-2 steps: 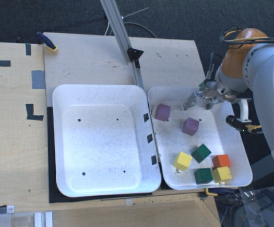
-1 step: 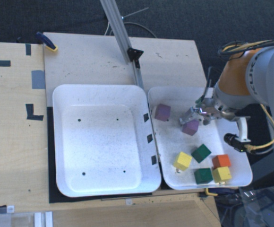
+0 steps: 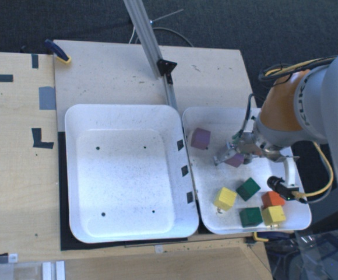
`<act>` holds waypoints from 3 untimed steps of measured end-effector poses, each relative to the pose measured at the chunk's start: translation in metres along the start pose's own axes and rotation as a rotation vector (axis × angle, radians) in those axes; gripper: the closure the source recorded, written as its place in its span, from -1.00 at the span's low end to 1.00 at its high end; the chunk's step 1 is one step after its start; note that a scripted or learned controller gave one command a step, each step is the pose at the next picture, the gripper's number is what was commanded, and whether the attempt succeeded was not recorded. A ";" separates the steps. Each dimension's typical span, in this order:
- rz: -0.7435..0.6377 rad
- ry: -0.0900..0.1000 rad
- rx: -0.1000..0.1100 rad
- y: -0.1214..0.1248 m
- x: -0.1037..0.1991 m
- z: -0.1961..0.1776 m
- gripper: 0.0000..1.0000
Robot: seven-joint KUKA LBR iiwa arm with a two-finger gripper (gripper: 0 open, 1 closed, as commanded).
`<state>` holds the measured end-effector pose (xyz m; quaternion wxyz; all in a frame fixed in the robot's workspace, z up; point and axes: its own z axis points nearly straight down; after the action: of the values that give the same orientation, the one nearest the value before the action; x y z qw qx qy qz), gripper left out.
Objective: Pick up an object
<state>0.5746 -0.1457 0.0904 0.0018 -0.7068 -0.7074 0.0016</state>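
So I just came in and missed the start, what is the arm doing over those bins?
The arm's gripper is down in the right bin, at a purple block. Whether it has hold of it is unclear. Another purple block and yellow, green and orange blocks lie loose nearby. The left bin holds no blocks.

Single fixed camera, mounted above the bench [image 3: 128,80], looking down at a slant, probably tilted toward 12 o'clock. Medium range: both white bins [image 3: 128,174] fit in frame. Arm [image 3: 297,109] enters from 3 o'clock.
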 end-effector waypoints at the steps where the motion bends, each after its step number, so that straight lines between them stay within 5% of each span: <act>1: -0.001 0.002 -0.002 0.001 0.000 -0.010 1.00; 2: -0.008 0.002 -0.011 0.023 0.081 -0.106 1.00; 3: -0.008 0.002 -0.003 0.025 0.147 -0.101 1.00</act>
<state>0.6003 0.0009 0.1912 0.0018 -0.7039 -0.7103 -0.0002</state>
